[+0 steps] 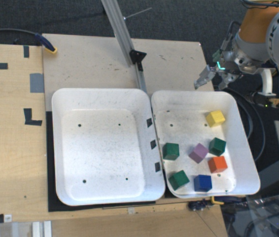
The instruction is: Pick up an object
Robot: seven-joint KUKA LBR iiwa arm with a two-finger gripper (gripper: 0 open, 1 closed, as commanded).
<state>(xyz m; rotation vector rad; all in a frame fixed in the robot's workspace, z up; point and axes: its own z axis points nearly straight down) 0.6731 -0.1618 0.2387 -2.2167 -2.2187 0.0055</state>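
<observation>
Fingers (209, 78) open, empty, above right bin (243, 147); yellow cube (215, 118) near

The arm (262, 21) is grey with a big orange band, black cables loop over its top, and a small green light glows on the dark gripper (209, 78) beside it.

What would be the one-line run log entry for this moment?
gripper: above far rim of right bin, holding nothing | right bin: seven blocks, including yellow block | left bin | pick: not yet started
</observation>
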